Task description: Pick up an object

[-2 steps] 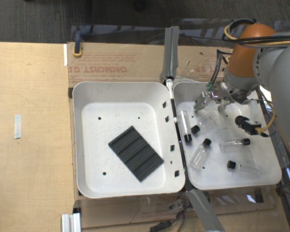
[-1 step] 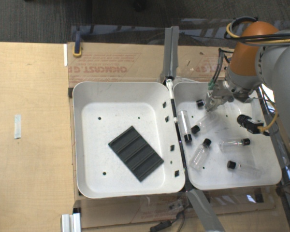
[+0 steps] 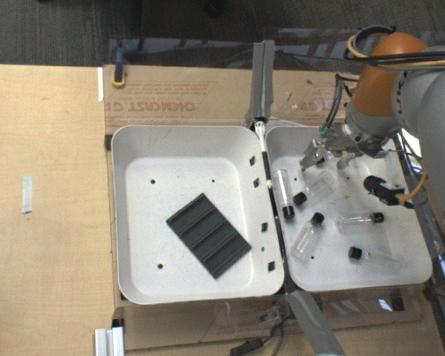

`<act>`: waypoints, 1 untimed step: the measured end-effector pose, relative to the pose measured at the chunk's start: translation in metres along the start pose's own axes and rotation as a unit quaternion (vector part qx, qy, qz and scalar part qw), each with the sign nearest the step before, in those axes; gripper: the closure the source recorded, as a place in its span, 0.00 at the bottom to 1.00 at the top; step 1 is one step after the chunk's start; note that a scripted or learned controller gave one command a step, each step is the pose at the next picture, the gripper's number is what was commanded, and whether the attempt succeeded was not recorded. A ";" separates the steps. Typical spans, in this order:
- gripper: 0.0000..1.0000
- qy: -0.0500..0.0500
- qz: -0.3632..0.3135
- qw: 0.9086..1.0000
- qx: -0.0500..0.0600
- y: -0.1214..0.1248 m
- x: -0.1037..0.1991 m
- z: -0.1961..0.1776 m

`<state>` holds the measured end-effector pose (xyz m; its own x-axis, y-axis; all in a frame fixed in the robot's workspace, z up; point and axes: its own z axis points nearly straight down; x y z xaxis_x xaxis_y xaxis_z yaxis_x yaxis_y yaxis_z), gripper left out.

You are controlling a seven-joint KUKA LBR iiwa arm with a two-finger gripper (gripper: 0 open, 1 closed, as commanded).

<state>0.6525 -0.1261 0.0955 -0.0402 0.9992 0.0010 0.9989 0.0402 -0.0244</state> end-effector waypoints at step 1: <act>1.00 0.000 0.001 1.000 0.001 -0.001 -0.001 -0.009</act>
<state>0.6520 -0.1271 0.1042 -0.0389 0.9992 0.0006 0.9989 0.0389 -0.0263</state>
